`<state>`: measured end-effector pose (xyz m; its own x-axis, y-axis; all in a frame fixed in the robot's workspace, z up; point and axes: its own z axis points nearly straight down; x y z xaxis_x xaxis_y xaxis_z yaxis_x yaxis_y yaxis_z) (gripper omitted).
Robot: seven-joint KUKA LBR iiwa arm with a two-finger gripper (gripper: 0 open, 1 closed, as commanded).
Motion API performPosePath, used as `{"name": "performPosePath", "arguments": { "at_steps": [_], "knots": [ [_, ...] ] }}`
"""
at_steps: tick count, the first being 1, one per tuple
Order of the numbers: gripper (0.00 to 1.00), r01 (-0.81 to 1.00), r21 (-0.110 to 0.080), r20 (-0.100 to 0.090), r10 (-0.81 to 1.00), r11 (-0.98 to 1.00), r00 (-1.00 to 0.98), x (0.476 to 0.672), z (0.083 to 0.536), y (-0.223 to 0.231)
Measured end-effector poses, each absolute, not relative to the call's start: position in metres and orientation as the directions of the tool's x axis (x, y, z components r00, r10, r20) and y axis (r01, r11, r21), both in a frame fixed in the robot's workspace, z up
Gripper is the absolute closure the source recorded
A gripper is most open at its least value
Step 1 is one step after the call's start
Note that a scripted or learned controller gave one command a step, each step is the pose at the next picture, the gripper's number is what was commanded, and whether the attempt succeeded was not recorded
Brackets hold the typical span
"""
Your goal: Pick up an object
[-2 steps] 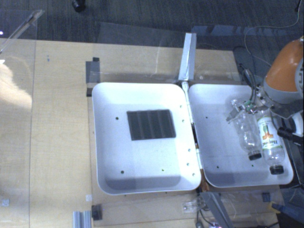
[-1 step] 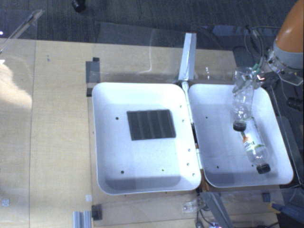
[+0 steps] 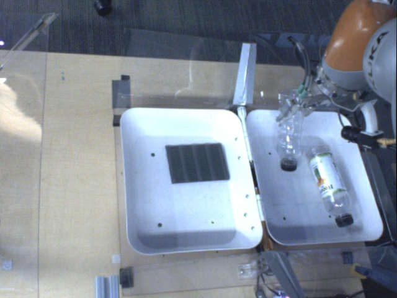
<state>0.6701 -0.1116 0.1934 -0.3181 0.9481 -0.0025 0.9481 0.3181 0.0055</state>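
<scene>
Arm (image 3: 363,39): grey with an orange band, reaching in from the far right, wrist over the far edge of the right bin.
Gripper (image 3: 296,104): at the far left part of the right bin, pinching the upper end of a clear plastic bottle; fingers pressed against its sides.
Clear plastic bottle with a dark cap (image 3: 289,138): hanging from the gripper, cap end down and toward the near side, above the bin floor.
Second clear plastic bottle with a green-and-white label and a dark cap (image 3: 327,185): lying on its side in the right half of the right bin, cap pointing near-right, well apart from the held bottle.
Right shallow white bin (image 3: 282,225): holding both bottles.
Left shallow white bin (image 3: 139,166): just beside the right one, bearing a dark ribbed rectangular pad (image 3: 197,162) near its middle.
Bench (image 3: 68,185): pale wood, under both bins.
</scene>
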Motion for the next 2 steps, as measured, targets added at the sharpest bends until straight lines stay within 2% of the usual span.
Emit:
{"name": "performPosePath", "arguments": {
  "at_steps": [1,2],
  "knots": [
    [1.0,0.951,0.008,-0.004,0.951,0.308,-0.308,0.67,0.202,-0.131],
    [1.0,0.897,0.005,-0.002,0.897,0.443,-0.443,0.638,0.186,-0.077]
  ]
}}
